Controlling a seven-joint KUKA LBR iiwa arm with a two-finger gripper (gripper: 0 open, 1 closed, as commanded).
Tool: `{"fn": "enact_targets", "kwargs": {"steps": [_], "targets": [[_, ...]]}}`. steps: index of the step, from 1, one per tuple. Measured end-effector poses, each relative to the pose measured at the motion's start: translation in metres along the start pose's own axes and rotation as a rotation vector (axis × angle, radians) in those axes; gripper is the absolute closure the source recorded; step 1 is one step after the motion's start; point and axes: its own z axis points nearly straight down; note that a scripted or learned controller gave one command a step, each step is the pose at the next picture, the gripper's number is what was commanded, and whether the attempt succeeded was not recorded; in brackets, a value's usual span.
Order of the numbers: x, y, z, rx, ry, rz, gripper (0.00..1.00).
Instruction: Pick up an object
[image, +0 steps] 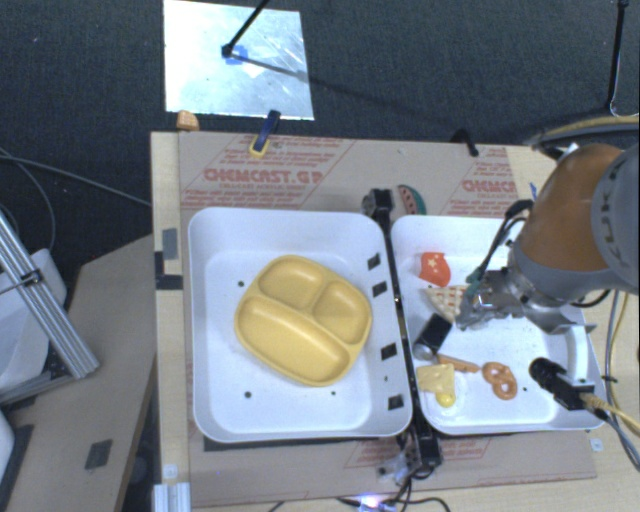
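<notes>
My gripper (468, 312) is low over the middle of the right bin (480, 228), with the arm coming in from the right. Its tip is right beside a tan waffle-like wedge (443, 298), on that wedge's right edge. A red toy piece (434, 267) lies just behind the wedge. A small black item with a silvery end (432, 335) lies just left of and below the gripper. Toward the front lie an orange stick (457, 363), a yellow piece (438, 382) and a brown pretzel (499, 380). I see nothing held in the gripper.
The left bin (215, 300) holds a yellow divided tray (303, 319). A black divider with clips (394, 300) runs between the two bins. Cardboard (300, 170) lies under the bins, with a foil sheet (238, 58) on the floor behind.
</notes>
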Motion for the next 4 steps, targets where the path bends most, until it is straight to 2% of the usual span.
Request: {"fn": "enact_targets", "kwargs": {"steps": [1, 4], "targets": [[-0.015, -0.031, 0.044, -0.004, -0.001, 0.0, 1.0], [-0.014, -0.026, 0.01, -0.017, -0.002, -0.009, 1.0]]}}
